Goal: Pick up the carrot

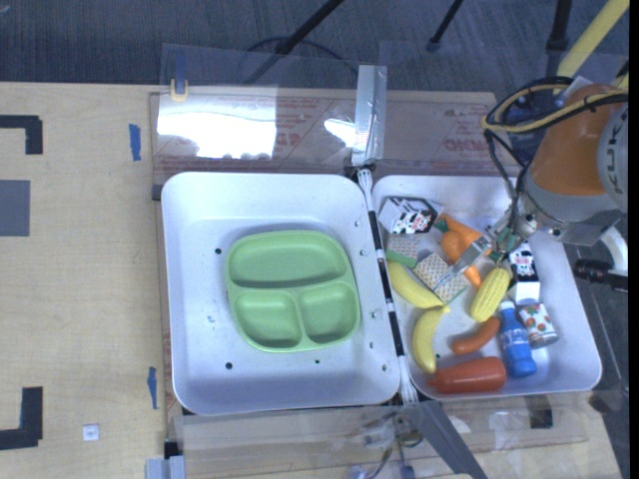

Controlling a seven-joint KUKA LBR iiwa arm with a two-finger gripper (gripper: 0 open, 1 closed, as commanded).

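A robotics laboratory test cell. A plywood bench (80, 297) carries two shallow white bins (190, 218), clear acrylic guard panels (260, 108) and blue tape markers (135, 141). Black tripod legs (329, 8) stand on blue-grey carpet (100, 18) behind it. The objects are plastic toy foods (459, 317), and bundled cables (524, 108) trail from the robot arm (579, 158).

Carrot (460, 238) hemmed by corn (489, 292), bananas (411, 285), carton (409, 217).

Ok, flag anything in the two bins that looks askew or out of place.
Nothing looks spilled or damaged. The toy food is simply heaped in the right white bin, the orange carrot among it; the green divided plate sits flat in the left white bin.
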